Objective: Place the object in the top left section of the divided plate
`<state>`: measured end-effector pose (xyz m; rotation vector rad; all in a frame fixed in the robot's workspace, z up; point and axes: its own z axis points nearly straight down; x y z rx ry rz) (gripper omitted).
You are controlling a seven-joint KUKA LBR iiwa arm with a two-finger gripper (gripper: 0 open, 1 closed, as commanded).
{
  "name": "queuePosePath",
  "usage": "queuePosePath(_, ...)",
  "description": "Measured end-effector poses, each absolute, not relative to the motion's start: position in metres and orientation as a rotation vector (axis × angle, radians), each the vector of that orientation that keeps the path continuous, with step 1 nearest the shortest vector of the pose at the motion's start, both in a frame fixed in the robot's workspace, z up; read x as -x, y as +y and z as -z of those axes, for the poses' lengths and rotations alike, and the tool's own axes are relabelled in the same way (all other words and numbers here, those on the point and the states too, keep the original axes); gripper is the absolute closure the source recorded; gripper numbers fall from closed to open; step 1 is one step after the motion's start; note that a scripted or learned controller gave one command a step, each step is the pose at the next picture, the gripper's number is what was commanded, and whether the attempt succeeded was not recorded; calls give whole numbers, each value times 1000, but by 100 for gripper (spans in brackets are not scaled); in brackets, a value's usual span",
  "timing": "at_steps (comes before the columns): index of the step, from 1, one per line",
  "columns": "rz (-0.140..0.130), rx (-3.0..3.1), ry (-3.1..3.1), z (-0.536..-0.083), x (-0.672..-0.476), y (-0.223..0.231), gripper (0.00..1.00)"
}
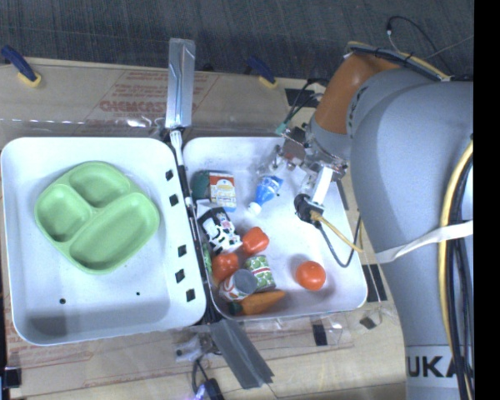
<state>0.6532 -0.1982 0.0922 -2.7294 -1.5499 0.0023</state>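
Note:
The green divided plate lies in the left bin; its three sections hold nothing. My gripper hangs over the upper middle of the right bin, below the orange wrist band. A small blue and white bottle lies just below and left of the gripper. Whether the gripper touches the bottle is unclear.
The right bin also holds an orange and white carton, a black and white cow toy, a red pepper, a tomato, a can, a carrot and an orange ball. A divider separates the bins.

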Motion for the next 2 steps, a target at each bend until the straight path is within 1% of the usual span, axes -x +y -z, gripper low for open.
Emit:
queuePosePath(1, -2, 2729, -1550, -92, -653, -198, 0)
queuePosePath(2, 0, 2531, -1863, -196, -658, -198, 0)
